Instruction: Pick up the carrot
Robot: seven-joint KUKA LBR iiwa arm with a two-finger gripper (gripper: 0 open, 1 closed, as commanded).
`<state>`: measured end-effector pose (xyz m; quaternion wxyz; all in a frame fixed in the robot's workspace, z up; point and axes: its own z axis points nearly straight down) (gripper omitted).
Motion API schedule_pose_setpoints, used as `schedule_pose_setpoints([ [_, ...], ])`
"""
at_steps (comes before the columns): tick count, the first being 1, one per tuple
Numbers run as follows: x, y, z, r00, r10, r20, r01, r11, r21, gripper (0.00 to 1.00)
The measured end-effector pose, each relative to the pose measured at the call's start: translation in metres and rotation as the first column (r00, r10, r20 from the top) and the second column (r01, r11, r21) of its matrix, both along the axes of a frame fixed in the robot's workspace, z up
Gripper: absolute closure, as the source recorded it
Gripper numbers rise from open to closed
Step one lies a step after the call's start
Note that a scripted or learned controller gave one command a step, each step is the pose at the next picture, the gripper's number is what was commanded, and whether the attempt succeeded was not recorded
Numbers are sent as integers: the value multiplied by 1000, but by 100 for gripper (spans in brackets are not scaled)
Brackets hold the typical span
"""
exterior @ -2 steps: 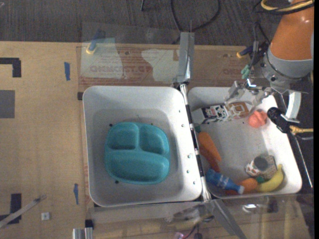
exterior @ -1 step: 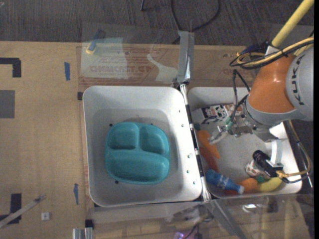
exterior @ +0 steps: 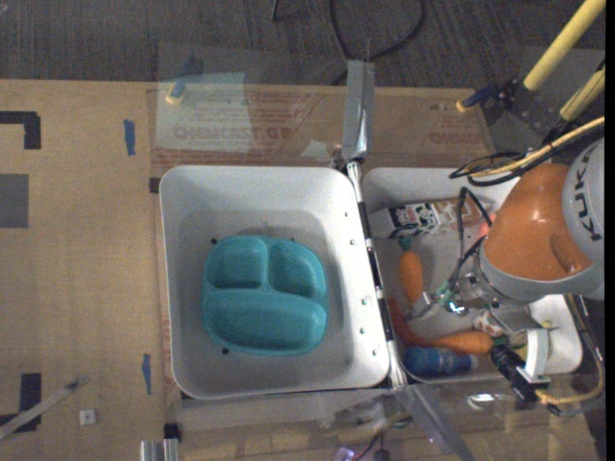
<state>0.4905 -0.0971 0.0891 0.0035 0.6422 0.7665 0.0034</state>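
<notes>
Two shallow white bins sit side by side on the cardboard-covered worktop [exterior: 77, 286]. The left bin [exterior: 183, 209] holds a teal divided plate [exterior: 264, 296], lying flat near the middle of its floor, with two small compartments toward the far side and one long one toward the near side.

The right bin [exterior: 384, 185] is crowded. One carrot [exterior: 411, 277] lies close to the dividing wall, its length running away from the camera, with a bit of green at its far tip. A second carrot [exterior: 461, 342] lies crosswise nearer the front of the bin, orange and slightly tapered. Just in front of that one rests a blue bottle-like object [exterior: 437, 361], and a thin red item [exterior: 402, 323] lies along the bin's left wall between the two carrots. A small printed carton [exterior: 428, 218] lies at the far end of the bin.

The arm [exterior: 538, 229] reaches in from the right, its orange band hanging over the right bin. The claw [exterior: 454, 301] is low inside that bin, between the two carrots and near both. It is partly hidden by cables and the wrist, so I cannot tell how it is set, and no carrot can be seen in its grip
</notes>
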Motion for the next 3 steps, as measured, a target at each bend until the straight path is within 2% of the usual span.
schedule_pose_setpoints([
  [1, 59, -6, 0, 989, -145, -1, 145, 989, -1, 0],
  [2, 60, -9, 11, 988, -152, 4, 152, 988, 0, 100],
  [3, 25, 74, 118, 977, -214, -9, 214, 977, 0, 100],
])
